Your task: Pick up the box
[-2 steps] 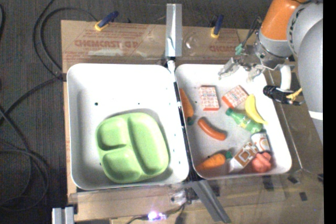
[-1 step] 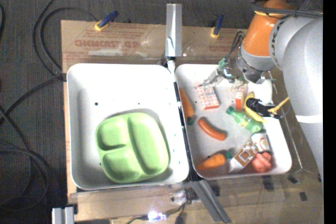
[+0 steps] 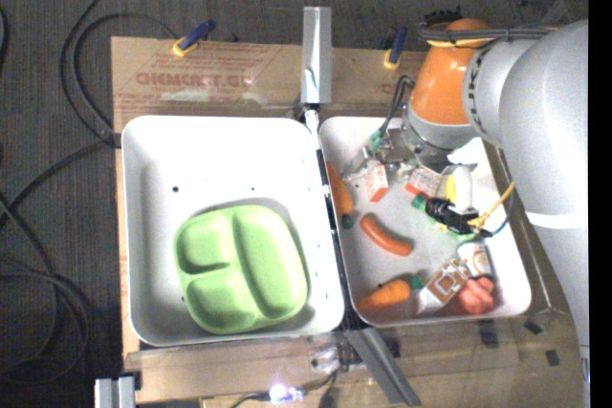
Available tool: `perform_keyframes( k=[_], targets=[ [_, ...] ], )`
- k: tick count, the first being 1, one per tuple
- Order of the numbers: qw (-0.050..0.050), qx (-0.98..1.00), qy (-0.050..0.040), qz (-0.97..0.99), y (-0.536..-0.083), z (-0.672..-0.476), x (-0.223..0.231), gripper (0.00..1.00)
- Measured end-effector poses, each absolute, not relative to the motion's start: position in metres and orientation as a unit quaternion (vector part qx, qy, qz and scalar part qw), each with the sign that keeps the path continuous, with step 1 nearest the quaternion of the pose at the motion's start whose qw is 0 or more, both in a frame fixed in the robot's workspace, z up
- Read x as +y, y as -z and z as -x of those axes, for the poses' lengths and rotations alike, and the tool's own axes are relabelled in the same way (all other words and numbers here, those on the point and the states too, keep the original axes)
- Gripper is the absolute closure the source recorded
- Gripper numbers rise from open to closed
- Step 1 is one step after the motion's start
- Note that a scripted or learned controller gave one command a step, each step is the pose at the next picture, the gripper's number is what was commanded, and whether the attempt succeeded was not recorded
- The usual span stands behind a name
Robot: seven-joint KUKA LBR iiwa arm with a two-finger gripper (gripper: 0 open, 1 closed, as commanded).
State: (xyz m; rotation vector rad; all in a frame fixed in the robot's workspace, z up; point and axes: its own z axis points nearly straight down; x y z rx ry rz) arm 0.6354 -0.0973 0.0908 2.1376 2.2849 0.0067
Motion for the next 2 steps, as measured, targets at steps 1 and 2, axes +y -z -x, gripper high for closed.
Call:
perform_keyframes(
  k=[1,2],
  targets=[
    [0.008,0.730,-0.0035,-0.684,-0.102,-0.636,-0.098,1.00],
    [0.000,0.756,0.0005,-0.654,-0.251,-0.614,-0.029,1.00]
  ],
)
